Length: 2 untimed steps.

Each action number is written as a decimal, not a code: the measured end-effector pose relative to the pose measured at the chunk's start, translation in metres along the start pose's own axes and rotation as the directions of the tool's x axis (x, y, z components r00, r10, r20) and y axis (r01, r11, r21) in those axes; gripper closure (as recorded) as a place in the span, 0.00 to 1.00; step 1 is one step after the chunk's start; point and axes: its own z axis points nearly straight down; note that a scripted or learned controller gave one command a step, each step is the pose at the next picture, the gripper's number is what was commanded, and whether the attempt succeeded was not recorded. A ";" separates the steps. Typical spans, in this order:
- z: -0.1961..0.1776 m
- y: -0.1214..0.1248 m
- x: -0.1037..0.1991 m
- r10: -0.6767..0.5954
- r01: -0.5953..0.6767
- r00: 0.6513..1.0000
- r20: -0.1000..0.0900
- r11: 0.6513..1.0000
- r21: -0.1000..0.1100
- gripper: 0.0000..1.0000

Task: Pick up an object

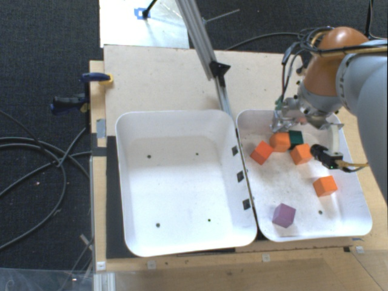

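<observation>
Fingers (282,126) of the arm (357,65) hang low over the far end of the right bin (357,220), just above an orange rounded piece (279,142), but we cannot tell whether they are spread or closed, since the metal tips blur into the cluttered wrist. Nothing we see sits clearly between them.

We count several small things on the bin's white, speckled floor. The orange rounded piece lies right under the tips, touching a dark green block (296,138) just beside it. To its left rests an orange cube (261,152), and to its right another orange block (301,154). A third orange cube (325,185) sits apart, nearer the right wall. A purple cube (283,214) lies alone near the front edge. All look like matte, hard-edged blocks except the rounded one.

We see the left bin (130,126), smooth white plastic with rounded corners, beside it on the pale board surface (157,77). A slanted metal pole (197,26) crosses above the bins.
</observation>
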 end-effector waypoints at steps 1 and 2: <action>0.000 0.000 0.000 0.000 0.000 1.000 0.000 1.000 0.001 0.00; 0.017 -0.015 -0.005 0.005 -0.005 1.000 -0.003 1.000 0.010 0.00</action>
